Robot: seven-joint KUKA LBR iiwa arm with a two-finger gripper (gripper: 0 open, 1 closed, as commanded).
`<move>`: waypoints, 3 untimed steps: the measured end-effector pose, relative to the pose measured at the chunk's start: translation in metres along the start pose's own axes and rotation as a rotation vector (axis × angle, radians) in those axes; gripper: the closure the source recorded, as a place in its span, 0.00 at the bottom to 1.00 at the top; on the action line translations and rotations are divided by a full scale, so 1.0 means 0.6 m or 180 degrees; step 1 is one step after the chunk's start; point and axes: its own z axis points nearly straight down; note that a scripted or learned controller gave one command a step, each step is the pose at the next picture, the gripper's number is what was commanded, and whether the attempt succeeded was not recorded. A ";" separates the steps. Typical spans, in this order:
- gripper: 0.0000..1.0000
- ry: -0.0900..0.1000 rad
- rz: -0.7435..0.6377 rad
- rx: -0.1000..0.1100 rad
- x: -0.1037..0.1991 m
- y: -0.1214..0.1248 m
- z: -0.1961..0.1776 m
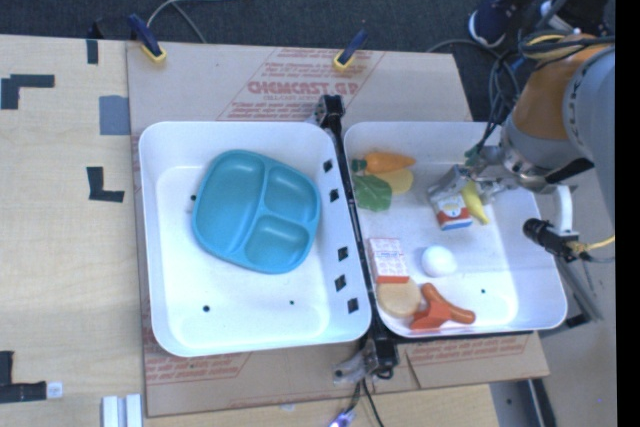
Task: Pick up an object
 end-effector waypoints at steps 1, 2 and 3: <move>0.00 -0.0012 0.0001 -0.0016 0.035 -0.020 0.014; 1.00 -0.0013 0.0000 -0.0016 0.035 -0.020 -0.003; 1.00 0.0007 -0.0005 0.0003 0.216 -0.027 -0.148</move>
